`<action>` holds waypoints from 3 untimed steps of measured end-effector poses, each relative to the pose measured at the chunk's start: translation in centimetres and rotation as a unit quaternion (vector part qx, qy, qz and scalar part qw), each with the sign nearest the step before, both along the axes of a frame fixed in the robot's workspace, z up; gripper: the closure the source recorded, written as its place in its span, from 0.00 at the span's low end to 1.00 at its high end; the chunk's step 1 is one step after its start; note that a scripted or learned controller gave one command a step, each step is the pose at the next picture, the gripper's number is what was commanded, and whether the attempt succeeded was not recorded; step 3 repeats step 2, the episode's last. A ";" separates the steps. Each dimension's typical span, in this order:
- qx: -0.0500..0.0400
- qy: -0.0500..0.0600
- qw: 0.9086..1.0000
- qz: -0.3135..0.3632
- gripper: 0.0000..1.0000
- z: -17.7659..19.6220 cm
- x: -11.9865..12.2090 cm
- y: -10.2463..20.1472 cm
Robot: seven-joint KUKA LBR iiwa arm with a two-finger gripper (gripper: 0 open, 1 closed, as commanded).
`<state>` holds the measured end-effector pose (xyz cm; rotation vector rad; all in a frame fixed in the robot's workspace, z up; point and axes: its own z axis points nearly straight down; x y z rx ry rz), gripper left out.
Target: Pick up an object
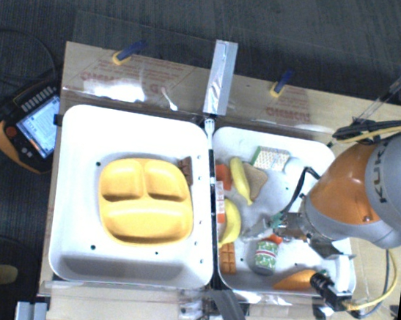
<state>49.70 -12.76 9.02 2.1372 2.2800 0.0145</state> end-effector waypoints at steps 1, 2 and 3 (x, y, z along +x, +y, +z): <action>0.002 0.002 1.000 0.000 1.00 0.7 0.0 0.1; 0.002 0.012 0.999 -0.045 1.00 9.1 5.0 5.6; 0.002 0.012 0.999 -0.045 1.00 9.1 5.0 5.6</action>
